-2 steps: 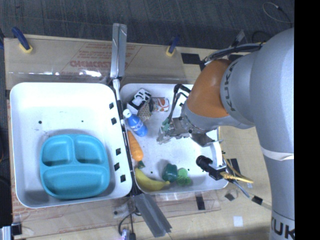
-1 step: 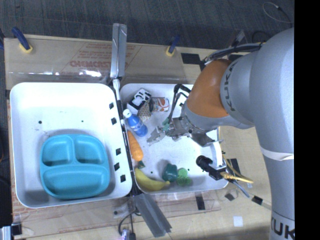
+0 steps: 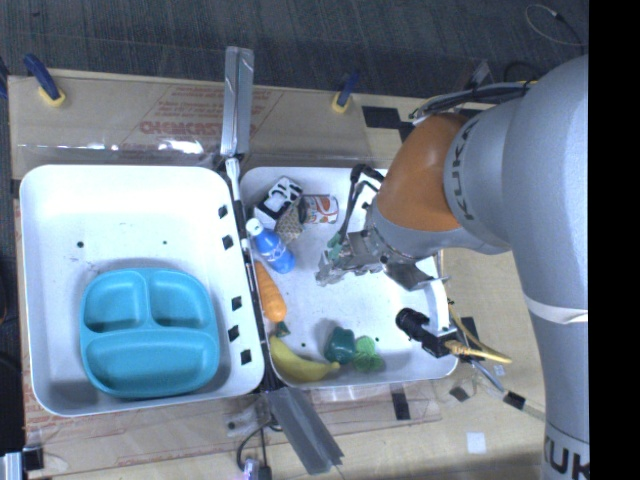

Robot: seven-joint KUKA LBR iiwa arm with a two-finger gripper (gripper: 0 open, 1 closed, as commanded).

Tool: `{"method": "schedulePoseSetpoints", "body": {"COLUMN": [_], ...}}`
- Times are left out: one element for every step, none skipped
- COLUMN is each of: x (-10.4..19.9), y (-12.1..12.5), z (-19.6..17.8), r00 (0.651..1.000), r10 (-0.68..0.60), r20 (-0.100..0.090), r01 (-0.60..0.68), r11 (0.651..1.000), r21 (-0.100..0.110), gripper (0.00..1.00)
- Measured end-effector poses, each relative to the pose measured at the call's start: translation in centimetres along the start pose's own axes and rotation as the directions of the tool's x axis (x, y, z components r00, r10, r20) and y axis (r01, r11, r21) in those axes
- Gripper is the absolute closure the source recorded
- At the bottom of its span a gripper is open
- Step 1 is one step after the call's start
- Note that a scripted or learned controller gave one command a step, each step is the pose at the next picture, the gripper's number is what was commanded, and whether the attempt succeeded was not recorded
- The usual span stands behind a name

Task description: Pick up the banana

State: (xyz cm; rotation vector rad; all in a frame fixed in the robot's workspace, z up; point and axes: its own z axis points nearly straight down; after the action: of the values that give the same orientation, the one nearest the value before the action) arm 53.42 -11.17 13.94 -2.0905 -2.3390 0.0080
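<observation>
Leftmost, a blue sectioned plastic tray fills one white bin; next bin over, an orange carrot lies above the yellow banana, green toys beside, the tool above, its state unclear.

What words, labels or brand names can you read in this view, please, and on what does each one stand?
"KUKA", partly cut off, in dark letters on the grey arm beside its orange band.
"KU", cut by the frame's bottom edge, lower on the same arm.
Red print on the cardboard sheet behind the bins: too blurred to read.
Label on the small can in the right bin: too small to read.
</observation>
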Motion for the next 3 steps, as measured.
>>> {"method": "schedulePoseSetpoints", "body": {"x": [-2.0,-2.0,0.4], "y": [-2.1,-2.1,1.8], "z": [2.7,2.7,4.8], "r00": [0.998,0.998,0.998], "r10": [-0.069,-0.069,0.062], "r20": [-0.002,-0.001,-0.001], "r01": [0.069,0.069,-0.062], "r11": [0.998,0.998,0.998], "r21": [-0.003,-0.003,-0.004], "gripper": [1.0,0.0,0.0]}}
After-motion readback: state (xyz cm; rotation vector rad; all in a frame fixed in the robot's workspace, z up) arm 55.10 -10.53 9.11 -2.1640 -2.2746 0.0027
